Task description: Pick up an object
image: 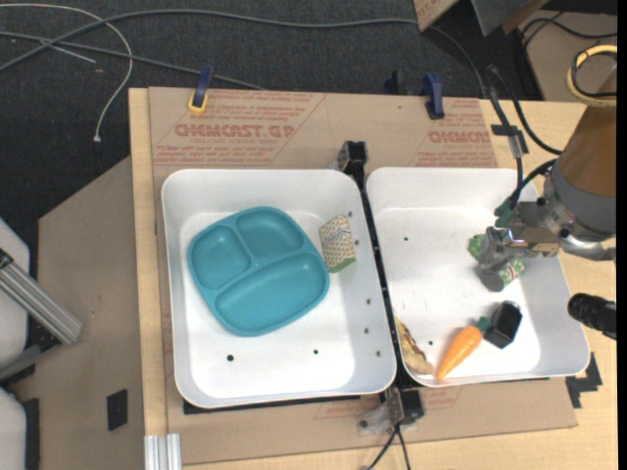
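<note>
While you're watching the right bin, the gripper is hanging just over a grey-green toy toward its right side; can't tell if it's gripping. Carrot & black block are lying nearer, blue plate in left bin.

We see the arm cut off by the right edge of the frame. The gripper covers the upper part of a grey-green object, whose shape we cannot resolve. The tan item in the right bin's near-left corner is too small to identify.
</note>
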Controlling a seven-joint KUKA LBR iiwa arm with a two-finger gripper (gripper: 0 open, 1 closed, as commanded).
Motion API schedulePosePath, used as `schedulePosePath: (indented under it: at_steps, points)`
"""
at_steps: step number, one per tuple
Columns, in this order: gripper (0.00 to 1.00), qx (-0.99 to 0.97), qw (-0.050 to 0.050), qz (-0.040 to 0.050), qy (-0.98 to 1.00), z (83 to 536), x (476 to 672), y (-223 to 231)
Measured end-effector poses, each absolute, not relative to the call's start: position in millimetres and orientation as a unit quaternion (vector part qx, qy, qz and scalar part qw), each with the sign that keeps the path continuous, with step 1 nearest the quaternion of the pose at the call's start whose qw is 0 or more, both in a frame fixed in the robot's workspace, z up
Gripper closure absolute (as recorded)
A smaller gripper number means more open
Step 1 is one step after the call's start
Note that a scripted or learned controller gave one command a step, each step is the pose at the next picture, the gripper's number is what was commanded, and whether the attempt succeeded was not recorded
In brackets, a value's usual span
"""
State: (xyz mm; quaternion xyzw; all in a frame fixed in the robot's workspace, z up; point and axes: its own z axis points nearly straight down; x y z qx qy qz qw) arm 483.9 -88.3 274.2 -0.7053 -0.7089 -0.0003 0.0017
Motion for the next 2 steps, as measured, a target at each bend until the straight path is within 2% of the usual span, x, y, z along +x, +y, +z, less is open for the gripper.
schedulePosePath:
  at_steps: [1,2]
  points:
    - [1.00,-0.706,0.002,0.0005,-0.709,255,490.4,-41]
    - [1.00,-0.705,0.002,0.0004,-0.709,247,488.7,20]
